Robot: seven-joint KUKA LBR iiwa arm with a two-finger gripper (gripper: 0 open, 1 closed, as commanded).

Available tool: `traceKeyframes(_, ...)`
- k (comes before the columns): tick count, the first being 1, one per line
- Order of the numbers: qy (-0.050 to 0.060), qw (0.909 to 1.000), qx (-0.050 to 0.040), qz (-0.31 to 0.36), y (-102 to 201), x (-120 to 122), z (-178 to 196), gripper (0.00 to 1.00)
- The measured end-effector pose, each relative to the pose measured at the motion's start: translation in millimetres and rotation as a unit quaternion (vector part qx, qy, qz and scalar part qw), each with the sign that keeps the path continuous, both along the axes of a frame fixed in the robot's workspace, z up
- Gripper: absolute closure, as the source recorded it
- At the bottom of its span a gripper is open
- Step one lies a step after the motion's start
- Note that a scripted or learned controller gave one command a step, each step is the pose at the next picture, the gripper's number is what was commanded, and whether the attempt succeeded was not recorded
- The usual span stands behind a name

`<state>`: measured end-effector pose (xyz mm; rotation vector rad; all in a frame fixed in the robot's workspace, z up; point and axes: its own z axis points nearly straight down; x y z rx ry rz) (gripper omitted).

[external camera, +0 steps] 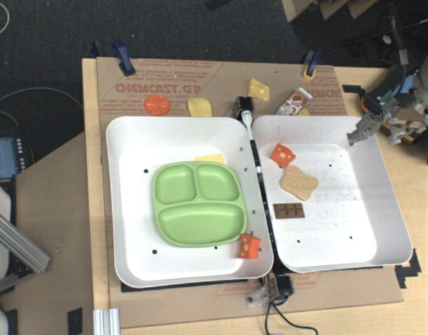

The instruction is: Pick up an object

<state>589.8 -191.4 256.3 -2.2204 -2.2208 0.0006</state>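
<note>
Three items: red block (283, 155), tan toast (298, 183), brown chocolate (289, 211).

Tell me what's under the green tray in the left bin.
A pale yellow flat piece pokes out from beneath the far edge of the green tray. How far it reaches under is hidden, as is anything else beneath. The rest around it is bare bin floor.

The arm (409, 103) was cut off by the right edge, its gripper (358, 134) too blurred to resolve. Well left of the jaws, a yellow slice (209, 159) lay partly hidden behind the green plate (198, 203).
</note>
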Motion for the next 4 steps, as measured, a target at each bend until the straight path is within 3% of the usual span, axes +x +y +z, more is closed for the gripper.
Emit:
traceKeyframes(1,0.006,1.0000,0.0026,0.001,45.6,-43.1,-103.3,0.00)
traceKeyframes(2,-0.003,1.0000,-0.0004,0.003,92.0,24.3,-163.5,0.00)
traceKeyframes(3,-0.006,1.0000,-0.0018,0.000,91.4,-47.0,-167.4,0.00)
traceKeyframes(4,-0.008,1.0000,-0.0027,0.000,97.2,-67.7,-167.0,0.00)
